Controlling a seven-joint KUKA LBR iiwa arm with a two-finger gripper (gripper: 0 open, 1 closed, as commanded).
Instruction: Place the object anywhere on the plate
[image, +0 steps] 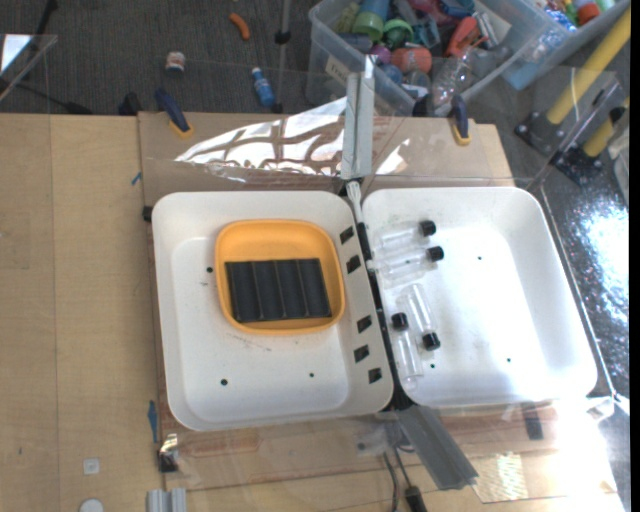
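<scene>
1. Two white bins sit side by side on the wooden counter, touching along their inner edges.
2. The left bin holds an orange plate with rounded corners, set in its upper middle.
3. A black ribbed block lies flat on the plate. It covers most of the plate's lower half, and its ribs run from the far side to the near side. It stays within the orange rim on all sides.
4. The right bin holds four clear tubes with black caps, all on its left side near the shared edge. Two lie close together at the top, and two lie close together lower down.
5. A row of small black clips runs along the seam between the bins.
6. A crinkled shiny sheet lies behind the left bin.
7. A clear tub of coloured toys stands on the floor beyond the counter.
8. The end effector's state cannot be told here.
</scene>
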